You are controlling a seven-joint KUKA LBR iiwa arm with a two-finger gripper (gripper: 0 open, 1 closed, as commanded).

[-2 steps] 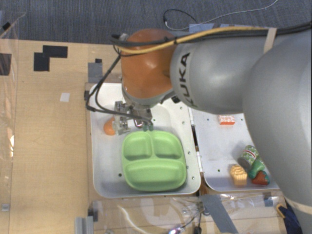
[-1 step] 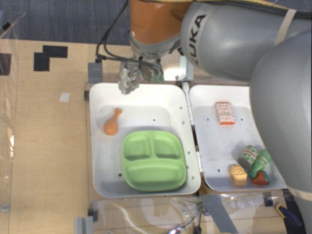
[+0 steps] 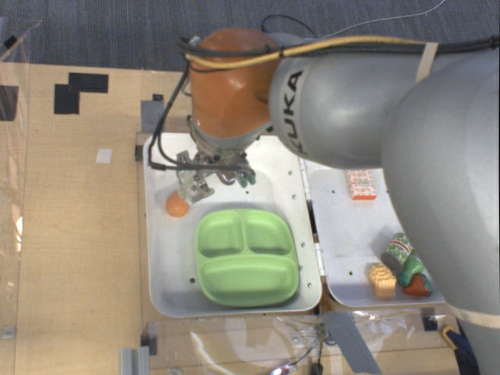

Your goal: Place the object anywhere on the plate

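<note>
Hanging over the left bin (image 3: 156, 233), the metal gripper (image 3: 195, 187) is beside a small round orange object (image 3: 177, 205); its grip can't be judged. Glossy green divided plate (image 3: 246, 256) lies nearby.

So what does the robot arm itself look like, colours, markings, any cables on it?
The arm is thick, rounded and glossy grey, with black KUKA lettering on the shell. A rounded orange band sits above the wrist. A yellow cable and thin black cables run along and loop down it. The claw is small, bare metal with a green detail.
</note>
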